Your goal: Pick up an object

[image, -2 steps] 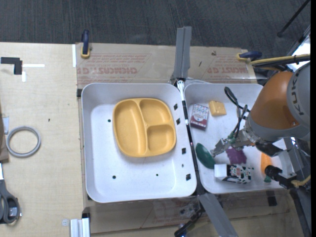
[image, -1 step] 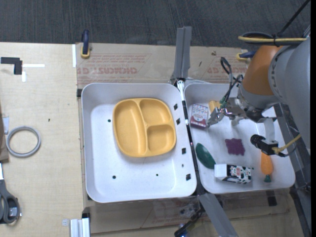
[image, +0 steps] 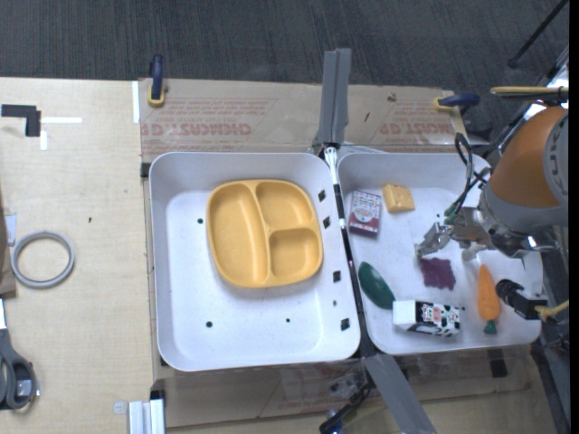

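The right bin [image: 507, 333] holds several small things: a red and white box [image: 365, 213], a yellow block [image: 398, 197], a dark green piece [image: 375, 283], a purple bunch [image: 440, 274], an orange carrot [image: 488, 295] and a white carton with black spots [image: 428, 316]. My gripper [image: 433, 241] hangs low over the middle of this bin, just above the purple bunch and slightly to its far side. I see nothing held in it. The arm's orange band [image: 534, 165] is at the right edge.
The left bin [image: 181, 333] carries a yellow divided plate [image: 265, 232]. On the wooden bench to the left lie a grey tape ring [image: 41, 259] and scissors [image: 14, 380]. A grey divider bar [image: 335, 98] rises between the bins at the back.
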You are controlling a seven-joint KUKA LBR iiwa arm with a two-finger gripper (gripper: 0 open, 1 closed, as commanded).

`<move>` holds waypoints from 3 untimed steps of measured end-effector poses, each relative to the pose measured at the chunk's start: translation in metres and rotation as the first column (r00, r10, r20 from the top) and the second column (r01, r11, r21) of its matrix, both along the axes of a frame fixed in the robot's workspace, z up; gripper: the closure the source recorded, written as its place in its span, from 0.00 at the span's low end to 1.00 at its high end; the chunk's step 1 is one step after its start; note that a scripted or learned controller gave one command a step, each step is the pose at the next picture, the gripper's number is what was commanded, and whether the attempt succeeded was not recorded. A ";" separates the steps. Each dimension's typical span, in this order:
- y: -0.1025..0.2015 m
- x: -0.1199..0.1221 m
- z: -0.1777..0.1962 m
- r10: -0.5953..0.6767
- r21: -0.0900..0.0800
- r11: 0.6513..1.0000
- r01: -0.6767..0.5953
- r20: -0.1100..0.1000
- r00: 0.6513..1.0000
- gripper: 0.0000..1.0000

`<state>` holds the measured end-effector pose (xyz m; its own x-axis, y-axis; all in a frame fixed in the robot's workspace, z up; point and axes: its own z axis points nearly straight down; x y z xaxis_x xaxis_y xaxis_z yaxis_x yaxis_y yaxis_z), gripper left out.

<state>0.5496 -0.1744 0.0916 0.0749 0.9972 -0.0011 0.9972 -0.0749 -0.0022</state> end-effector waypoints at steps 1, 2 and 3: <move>0.001 -0.058 -0.001 -0.007 0.001 1.000 0.007 -0.001 1.000 0.00; 0.059 -0.003 0.000 0.031 0.001 1.000 -0.031 0.000 1.000 0.00; 0.058 -0.003 0.008 0.033 0.000 0.999 -0.033 -0.002 0.999 1.00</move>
<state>0.5465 -0.1161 0.0997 0.0424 0.9991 -0.0014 0.9991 -0.0424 -0.0037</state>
